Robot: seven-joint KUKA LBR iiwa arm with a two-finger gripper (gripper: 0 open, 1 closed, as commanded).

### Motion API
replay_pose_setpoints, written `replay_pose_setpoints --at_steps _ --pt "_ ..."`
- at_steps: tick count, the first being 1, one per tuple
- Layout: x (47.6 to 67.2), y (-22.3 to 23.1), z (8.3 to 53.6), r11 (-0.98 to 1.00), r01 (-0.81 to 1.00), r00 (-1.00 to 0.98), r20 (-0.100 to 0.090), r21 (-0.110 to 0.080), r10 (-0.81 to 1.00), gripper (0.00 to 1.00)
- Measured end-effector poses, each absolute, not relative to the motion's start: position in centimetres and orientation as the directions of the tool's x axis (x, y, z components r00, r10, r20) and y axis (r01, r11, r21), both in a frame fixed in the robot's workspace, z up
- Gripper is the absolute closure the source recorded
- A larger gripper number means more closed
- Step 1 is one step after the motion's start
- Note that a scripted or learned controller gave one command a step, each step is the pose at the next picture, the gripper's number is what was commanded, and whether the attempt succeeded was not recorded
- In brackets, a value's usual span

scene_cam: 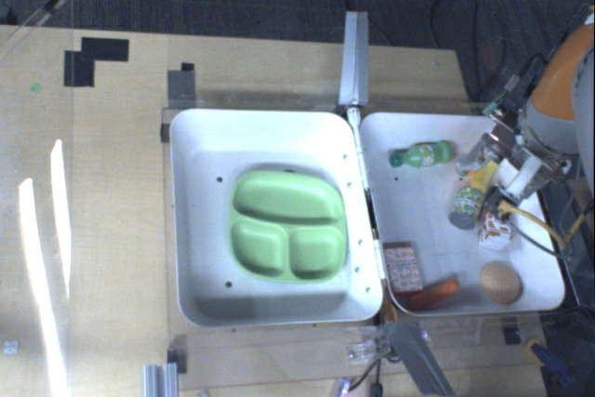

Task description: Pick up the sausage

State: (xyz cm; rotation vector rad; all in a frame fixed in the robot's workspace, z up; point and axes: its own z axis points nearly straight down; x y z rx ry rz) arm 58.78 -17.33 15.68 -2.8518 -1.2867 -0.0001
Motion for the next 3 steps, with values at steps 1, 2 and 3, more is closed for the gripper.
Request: replay_pose_setpoints --at_steps 1,2,3 --pt "52.7 -11.9 10.5 -0.741 0.672 0.741 0.001 -0.002 0.672 0.00" --pt "49.3 -12.7 23.4 -0.838 0.546 0.838 0.003 0.003 0.546 0.00" --pt "49.8 -4.2 20.5 -0.873 0.488 0.873 0.001 -0.001 0.488 0.00"
